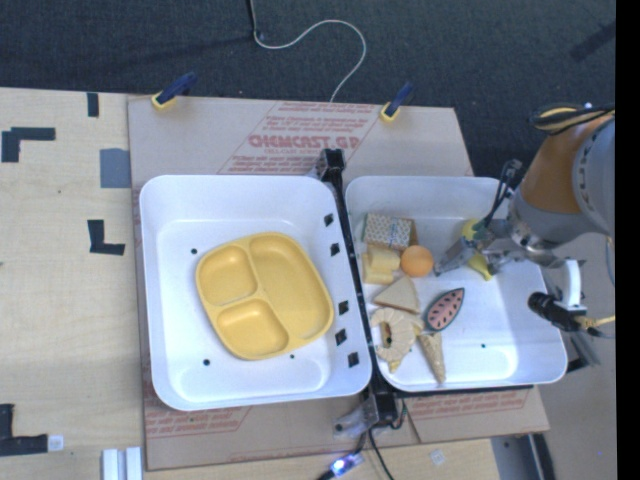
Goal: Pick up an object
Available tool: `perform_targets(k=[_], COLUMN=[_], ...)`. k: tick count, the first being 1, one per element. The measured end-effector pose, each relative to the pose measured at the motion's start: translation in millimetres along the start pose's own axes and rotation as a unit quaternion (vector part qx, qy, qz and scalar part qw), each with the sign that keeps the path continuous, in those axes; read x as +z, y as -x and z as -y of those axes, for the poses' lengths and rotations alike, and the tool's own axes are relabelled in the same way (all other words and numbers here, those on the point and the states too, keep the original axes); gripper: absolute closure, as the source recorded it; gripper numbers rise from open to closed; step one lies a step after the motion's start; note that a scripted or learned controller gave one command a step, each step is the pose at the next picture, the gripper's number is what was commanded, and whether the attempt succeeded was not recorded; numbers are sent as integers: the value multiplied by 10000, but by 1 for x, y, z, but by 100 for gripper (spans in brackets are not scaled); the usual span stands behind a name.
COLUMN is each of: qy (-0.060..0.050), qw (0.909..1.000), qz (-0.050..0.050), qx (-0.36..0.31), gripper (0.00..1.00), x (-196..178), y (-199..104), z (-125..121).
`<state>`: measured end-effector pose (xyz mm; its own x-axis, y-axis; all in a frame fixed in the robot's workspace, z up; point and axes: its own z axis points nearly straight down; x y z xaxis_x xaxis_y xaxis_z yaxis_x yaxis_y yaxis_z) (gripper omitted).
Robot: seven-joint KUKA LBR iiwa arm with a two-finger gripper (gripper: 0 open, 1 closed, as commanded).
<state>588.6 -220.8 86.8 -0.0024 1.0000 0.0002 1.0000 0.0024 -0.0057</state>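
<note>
Your pincer (470,253) sits low over the right bin (520,363), at the end of the grey arm (565,193) reaching in from the right, and its tip points toward the cluster of small objects in the bin's left half. From this slant you cannot tell how wide it stands or whether anything is caught in it; a yellowish piece shows at its tip, but whether that belongs to the tool or is a loose item is unclear. The candidates for picking all appear to lie on the bin floor: an orange ball (417,260) just beside the pincer tip, a speckled block (387,230) and a pale yellow block (380,265) near the divider, a tan wedge (399,295), a grey-and-red leaf-shaped piece (444,309), and some pale irregular bits (393,336) toward the front edge. The left bin (175,368) carries a yellow divided plate (263,295), well apart from the arm. Judge the task as barely begun: you have the approach in place, but no object is visibly lifted. Closing on a target, most likely the ball, and raising it clear of the bin are still ahead of you.
</note>
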Motion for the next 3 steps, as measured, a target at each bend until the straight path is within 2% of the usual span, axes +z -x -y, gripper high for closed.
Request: perform_targets(k=[1,2,3], qy=[17,49,48], qw=[10000,10000,10000], qz=[3,6,11], qx=[-6,0,9], gripper=[100,100,100], x=[-13,-71,-126], y=[0,-10,-2], z=[-1,-1,4])
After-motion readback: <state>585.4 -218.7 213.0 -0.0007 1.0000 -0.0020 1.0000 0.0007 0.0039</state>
